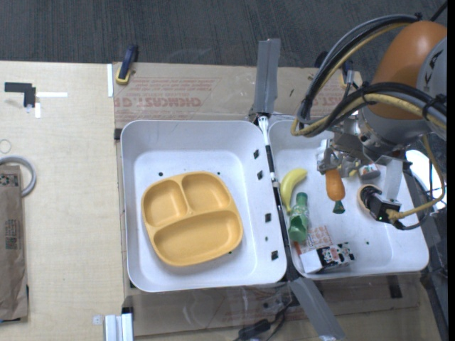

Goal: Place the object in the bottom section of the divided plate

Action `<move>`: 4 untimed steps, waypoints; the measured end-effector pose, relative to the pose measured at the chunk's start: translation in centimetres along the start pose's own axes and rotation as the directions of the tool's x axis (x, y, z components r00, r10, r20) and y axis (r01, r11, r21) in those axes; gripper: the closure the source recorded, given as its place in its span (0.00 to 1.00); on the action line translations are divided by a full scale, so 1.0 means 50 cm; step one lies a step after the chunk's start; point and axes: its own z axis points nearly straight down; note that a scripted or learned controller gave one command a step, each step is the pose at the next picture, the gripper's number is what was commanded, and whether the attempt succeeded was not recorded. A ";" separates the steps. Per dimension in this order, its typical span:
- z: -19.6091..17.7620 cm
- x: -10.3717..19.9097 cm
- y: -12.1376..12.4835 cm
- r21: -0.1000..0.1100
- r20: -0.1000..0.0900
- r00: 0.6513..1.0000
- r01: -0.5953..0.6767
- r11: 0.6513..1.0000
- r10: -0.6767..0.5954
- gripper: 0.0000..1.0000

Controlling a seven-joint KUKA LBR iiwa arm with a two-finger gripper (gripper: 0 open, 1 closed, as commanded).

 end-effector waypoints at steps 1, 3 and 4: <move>-0.091 0.138 0.090 -0.001 0.001 0.992 0.128 0.992 -0.128 1.00; -0.238 0.281 0.161 -0.003 0.002 0.876 0.482 0.876 -0.482 1.00; -0.151 0.270 0.163 0.000 0.001 0.933 0.360 0.933 -0.360 1.00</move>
